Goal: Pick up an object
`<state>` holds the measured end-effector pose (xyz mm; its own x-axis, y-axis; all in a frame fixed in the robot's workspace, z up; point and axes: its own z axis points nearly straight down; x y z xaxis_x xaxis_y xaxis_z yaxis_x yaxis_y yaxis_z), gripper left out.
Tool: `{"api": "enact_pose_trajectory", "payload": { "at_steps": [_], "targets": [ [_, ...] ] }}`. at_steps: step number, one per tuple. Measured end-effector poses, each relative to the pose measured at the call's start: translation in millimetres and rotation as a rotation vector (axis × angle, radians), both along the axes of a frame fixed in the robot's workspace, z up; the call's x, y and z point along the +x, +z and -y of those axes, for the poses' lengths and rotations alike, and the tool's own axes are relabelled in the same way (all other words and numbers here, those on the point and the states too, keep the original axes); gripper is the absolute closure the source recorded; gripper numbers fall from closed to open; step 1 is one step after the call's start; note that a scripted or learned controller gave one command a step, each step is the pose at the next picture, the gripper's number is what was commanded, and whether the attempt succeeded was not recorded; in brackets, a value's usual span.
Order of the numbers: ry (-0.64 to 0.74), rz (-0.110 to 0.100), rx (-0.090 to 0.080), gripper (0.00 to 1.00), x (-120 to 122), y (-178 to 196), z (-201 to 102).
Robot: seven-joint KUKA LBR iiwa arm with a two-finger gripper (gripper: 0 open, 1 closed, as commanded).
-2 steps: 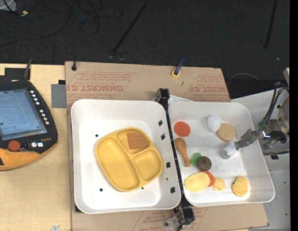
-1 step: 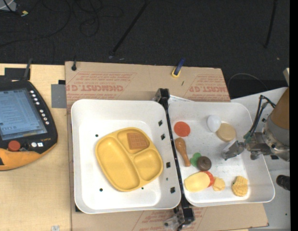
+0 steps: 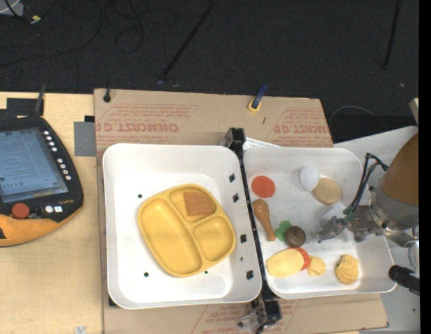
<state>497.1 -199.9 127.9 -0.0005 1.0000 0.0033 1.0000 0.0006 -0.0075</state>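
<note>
Pincer (image 3: 325, 229) low in the right bin (image 3: 340, 155) — jaws seemingly apart, nothing between them.
Camera view: brown round toy (image 3: 295, 236) lies just left of it; crowded neighbours — green piece (image 3: 283, 227), drumstick (image 3: 264, 220) — could get nudged, spoiling the grasp.

Your arm (image 3: 403, 179) comes in from the right edge of the camera view, with the orange band showing as a rounded bulge above the grey wrist section. Below that band the wrist narrows into darker metal parts, and thin black cables loop along its left side. The hand (image 3: 329, 229) reaches leftward from the wrist and sits low, with its grey fingers (image 3: 325, 225) pointing to the left. From this slanted overhead angle you cannot tell how far apart those fingers stand, nor can you see anything held between them.
</note>
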Motion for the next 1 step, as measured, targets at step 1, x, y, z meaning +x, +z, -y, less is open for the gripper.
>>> {"api": "enact_pose_trajectory", "payload": {
  "at_steps": [1],
  "targets": [
    [0.001, 0.004, -0.001, 0.00, 0.2, -42.6, -2.5]
  ]
}}
